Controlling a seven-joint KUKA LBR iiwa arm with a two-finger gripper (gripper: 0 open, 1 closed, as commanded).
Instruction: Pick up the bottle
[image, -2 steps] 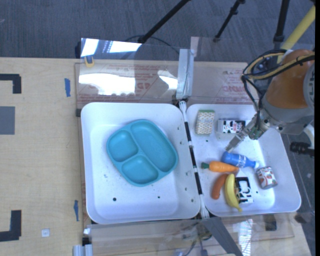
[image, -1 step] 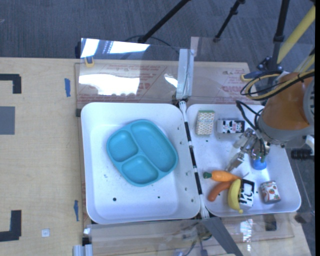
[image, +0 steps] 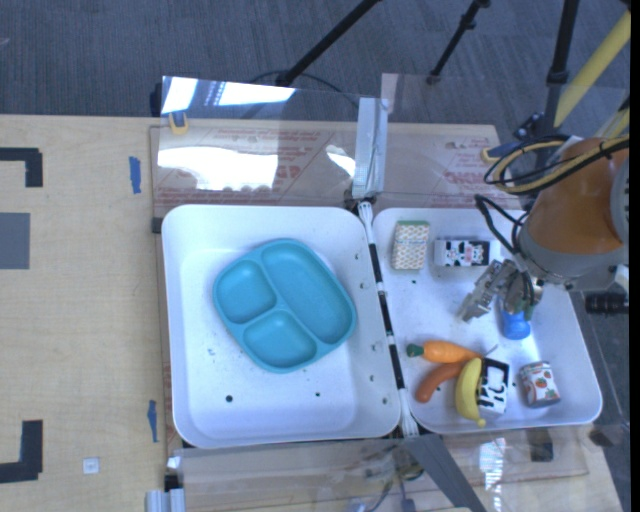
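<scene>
the bottle (image: 515, 325), blue and small, stands in the right bin (image: 585, 345) near that bin's right wall, just under the gripper (image: 500, 292). seen from above at a slant, the gripper sits over the middle of the right bin, with the arm (image: 570, 215) and its orange band coming in from the right. whether the fingers are apart, together, or clamped on the bottle cannot be told, for the metal parts blur into one another and hide the bottle's top. behind the gripper lie a tan sponge-like block (image: 410, 245) and a black-and-white carton (image: 461, 252). toward the front lie a carrot (image: 448, 351), a sausage-shaped orange piece (image: 437, 381), a banana (image: 469, 388), a black-and-white box (image: 494, 385) and a small can (image: 539, 383). the left bin (image: 190, 300) holds a blue divided plate (image: 284, 303) with three compartments.
</scene>
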